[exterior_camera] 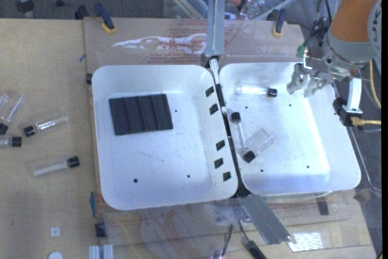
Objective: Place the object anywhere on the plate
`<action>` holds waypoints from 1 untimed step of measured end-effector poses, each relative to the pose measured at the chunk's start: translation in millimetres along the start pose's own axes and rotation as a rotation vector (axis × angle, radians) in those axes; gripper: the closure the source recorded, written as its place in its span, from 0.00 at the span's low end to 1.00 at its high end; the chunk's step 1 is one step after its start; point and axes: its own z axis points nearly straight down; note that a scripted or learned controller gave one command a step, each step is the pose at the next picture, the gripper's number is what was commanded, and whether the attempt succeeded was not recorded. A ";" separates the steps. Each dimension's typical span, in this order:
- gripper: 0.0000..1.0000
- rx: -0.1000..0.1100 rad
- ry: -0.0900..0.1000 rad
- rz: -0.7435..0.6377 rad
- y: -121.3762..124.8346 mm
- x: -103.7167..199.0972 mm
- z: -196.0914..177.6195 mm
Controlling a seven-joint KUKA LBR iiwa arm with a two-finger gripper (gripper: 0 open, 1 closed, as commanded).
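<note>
**Vial lies to the left of the tool, long axis running left to right**

We find the tool [305, 83] at the upper right of the frame, hanging over the upper right part of the right-hand bin [315, 167], below the arm's orange band [357, 21]. Its fingers are small and blurred against the white floor; we cannot tell whether they stand wide or narrow, and we see nothing between them.

The nearest candidate for the task's thing is a clear vial with a black cap [254, 91], lying flat in the upper part of the same bin — just to the left of the tool and at about the same height in the frame. Its long axis runs roughly left to right, cap end toward the tool. A second vial [240, 135] lies lower, close to the divider between the bins, its axis running nearly up and down the frame, with a clear flat piece [260, 139] just beside it.

The plate, as we judge it, is the dark ribbed slab [140, 113] in the left-hand bin [157, 185], toward the middle left of the frame and well apart from both vials.

Our judgement: the coming move turns on a short shift leftward over the upper vial, with the fingers closing across its short width — then a long carry left across the divider. Loose vials [51, 124] also lie on the bench [42, 57] at far left.
</note>
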 end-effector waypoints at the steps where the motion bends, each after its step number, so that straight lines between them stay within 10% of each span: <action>1: 1.00 -0.001 0.001 0.200 -12.5 94.7 -33.7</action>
